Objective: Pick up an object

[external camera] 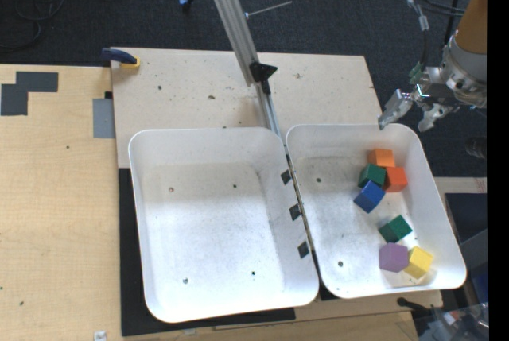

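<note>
Several small blocks lie in the right bin. An orange block, a green block, a red-orange block and a blue block crowd together near its far right side. Nearer the front sit a dark green block, a purple block and a yellow block. My gripper hangs above the bin's far right corner, well off the blocks. Its two fingers stand spread apart, open, with nothing between them.
The left bin lies beside the right one, parted by a rim with black clips. A slanted aluminium bar rises behind the bins. A blue and yellow clamp sits at the board's far left corner.
</note>
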`<action>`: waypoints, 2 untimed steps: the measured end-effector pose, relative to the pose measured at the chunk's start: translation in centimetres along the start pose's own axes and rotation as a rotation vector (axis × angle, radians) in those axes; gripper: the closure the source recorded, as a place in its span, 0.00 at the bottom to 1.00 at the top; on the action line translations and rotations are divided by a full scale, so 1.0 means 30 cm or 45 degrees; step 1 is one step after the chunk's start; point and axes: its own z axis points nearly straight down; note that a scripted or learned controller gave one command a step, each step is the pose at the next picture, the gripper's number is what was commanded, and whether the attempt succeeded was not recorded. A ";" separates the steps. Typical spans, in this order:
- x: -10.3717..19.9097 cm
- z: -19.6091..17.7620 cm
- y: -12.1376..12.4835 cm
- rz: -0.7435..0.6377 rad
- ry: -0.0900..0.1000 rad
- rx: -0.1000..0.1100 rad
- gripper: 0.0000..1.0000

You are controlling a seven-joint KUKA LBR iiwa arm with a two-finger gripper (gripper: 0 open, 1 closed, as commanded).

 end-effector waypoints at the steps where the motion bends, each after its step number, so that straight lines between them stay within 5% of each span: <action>1: 0.002 -0.010 0.003 -0.004 -0.002 -0.005 0.00; 2: 0.024 0.174 -0.027 0.003 0.000 0.001 0.00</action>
